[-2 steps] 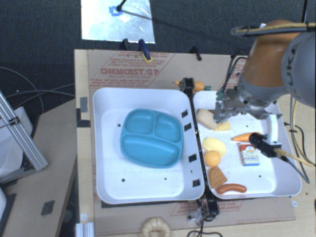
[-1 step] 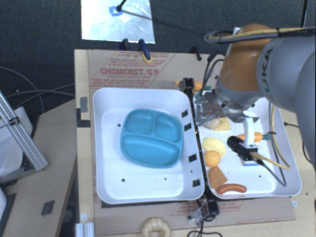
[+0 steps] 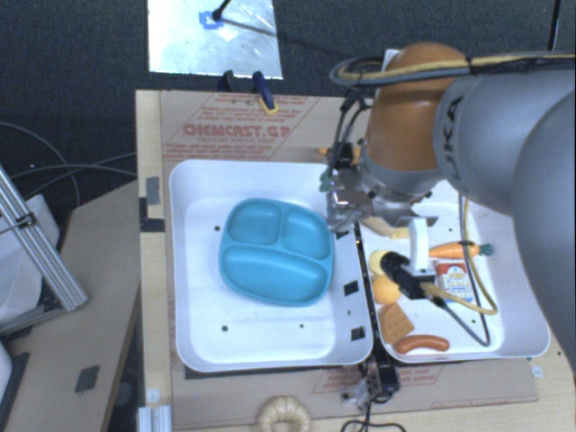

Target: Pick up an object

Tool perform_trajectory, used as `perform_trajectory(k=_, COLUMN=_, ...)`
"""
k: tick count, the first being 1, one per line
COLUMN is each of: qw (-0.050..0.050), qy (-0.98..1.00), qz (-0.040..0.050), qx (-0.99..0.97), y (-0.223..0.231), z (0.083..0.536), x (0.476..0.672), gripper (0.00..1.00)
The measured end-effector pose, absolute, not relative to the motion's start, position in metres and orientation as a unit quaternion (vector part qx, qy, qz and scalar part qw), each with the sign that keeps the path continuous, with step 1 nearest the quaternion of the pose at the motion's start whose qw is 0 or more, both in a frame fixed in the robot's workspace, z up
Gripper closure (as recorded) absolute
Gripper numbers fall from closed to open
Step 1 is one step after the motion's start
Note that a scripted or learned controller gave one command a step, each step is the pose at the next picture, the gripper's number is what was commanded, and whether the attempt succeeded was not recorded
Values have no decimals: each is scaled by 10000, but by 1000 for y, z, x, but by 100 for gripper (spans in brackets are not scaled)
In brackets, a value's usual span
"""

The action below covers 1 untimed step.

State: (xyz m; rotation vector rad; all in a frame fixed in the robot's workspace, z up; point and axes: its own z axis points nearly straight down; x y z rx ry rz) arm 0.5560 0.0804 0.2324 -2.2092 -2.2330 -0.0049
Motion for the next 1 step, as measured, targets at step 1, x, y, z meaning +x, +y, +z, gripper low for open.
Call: perform_trajectory(k=1, qw=4, qy=-7096, qz=0, qx=-7046, y=102, z=215, x=560, gripper=100)
